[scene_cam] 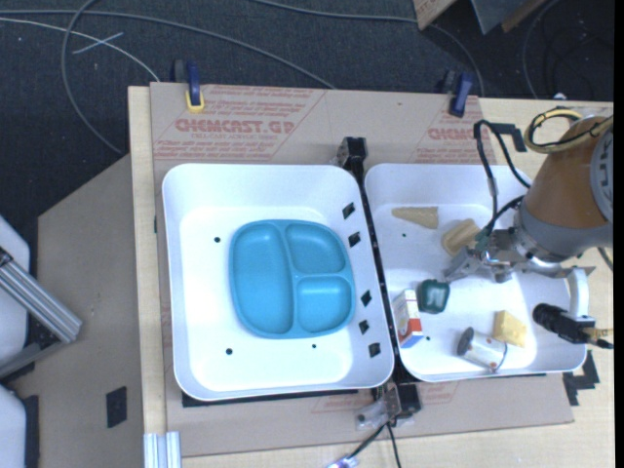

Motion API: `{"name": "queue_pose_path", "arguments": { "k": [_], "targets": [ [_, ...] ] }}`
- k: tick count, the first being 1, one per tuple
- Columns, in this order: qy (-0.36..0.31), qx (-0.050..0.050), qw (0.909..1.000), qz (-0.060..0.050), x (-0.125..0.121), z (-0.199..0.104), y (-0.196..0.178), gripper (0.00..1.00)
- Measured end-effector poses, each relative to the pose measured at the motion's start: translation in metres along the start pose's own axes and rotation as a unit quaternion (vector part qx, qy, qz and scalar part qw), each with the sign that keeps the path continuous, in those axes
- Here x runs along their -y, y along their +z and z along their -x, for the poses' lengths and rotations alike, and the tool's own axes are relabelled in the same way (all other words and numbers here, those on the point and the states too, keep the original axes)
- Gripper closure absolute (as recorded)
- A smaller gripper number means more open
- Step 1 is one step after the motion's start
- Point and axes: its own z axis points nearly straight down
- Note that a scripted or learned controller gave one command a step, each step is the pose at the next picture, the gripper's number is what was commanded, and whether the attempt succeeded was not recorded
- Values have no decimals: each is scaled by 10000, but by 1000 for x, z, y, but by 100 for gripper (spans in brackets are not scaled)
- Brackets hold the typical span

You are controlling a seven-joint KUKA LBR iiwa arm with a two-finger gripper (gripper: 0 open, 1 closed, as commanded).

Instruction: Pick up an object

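1. The claw (458, 264) sits low in the right bin (546, 364), reaching in from the right under the grey wrist and orange band. Its thin fingers look spread a little, pointing left, with nothing seen between them; at this size that is hard to be sure of.
2. Nearest things: a tan block (458, 235) just above the claw tips, and a teal piece (433, 295) just below and left of them. Either looks the likeliest pick.
3. The teal piece looks small, rounded and probably light; likely plastic, so stiff and a bit slippery. I would close across its narrow width, square on, so that it does not squirt out.
4. The tan block looks light and possibly soft, like foam or sponge. It should forgive a firm squeeze across its short sides.
5. Further out: a pale wedge (415, 216) near the bin's top, a yellow cube (510, 328) and a small cylinder (478, 348) near the bottom, and a red-and-white box (407, 318) against the left wall. The wall would crowd the fingers there.
6. The left bin (185, 261) holds a blue divided tray (292, 278), broad and shallow, poor for a narrow claw.
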Motion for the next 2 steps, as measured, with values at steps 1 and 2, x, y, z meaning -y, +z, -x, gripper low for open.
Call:
{"name": "queue_pose_path", "arguments": {
  "k": [1, 2],
  "targets": [
    [0, 9, 10000, 35, -2, 0, -15, 100],
    [-6, 20, 10000, 59, 4, -7, -68, 100]
  ]
}}
